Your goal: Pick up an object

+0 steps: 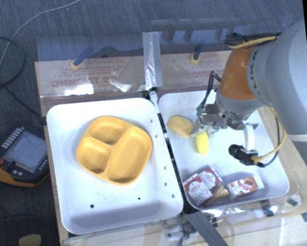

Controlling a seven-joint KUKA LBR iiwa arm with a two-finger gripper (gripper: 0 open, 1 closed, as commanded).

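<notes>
Yellow block (pixel 202 143) | below gripper (pixel 203 127) | 2 red packets (pixel 203 185), print unreadable

The bench (pixel 54 70) carried two shallow white bins side by side. The left bin (pixel 69 201) sat toward the bench's left edge and the right bin (pixel 275 177) toward its right edge, their inner walls touching along the middle. Brown cardboard (pixel 98 71) with reversed red lettering lay flat along the bench's far edge behind both bins, with a blue-and-yellow clip (pixel 81 57) on the left and another (pixel 196 53) on the right.
</notes>
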